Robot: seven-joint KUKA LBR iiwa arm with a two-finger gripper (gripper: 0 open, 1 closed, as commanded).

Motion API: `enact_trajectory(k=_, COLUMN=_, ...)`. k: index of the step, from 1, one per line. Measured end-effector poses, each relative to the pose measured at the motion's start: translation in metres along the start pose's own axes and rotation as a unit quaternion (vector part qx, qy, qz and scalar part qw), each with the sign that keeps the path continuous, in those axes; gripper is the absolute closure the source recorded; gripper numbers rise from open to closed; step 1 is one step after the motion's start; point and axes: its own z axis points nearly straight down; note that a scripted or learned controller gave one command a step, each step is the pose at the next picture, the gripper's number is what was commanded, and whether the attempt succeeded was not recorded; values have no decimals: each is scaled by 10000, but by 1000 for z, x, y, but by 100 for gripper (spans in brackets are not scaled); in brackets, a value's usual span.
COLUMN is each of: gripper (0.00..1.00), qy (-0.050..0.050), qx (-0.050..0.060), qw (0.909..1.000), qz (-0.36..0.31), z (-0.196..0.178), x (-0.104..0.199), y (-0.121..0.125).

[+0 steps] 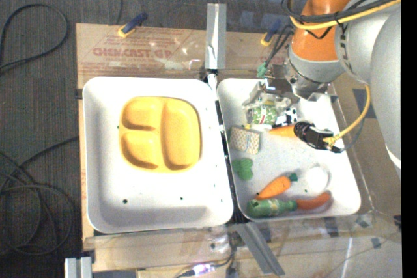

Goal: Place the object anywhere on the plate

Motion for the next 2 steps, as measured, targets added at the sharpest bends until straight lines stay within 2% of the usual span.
enact_trajectory(k=1, gripper=100, qy=14, qx=6, qw=9994, qz=-337, z=50, x=-20, y=3)
enact_trajectory(k=2, gripper=100, qy=17, qx=2, qw=9983, qz=-583, z=28, x=67, y=-4)
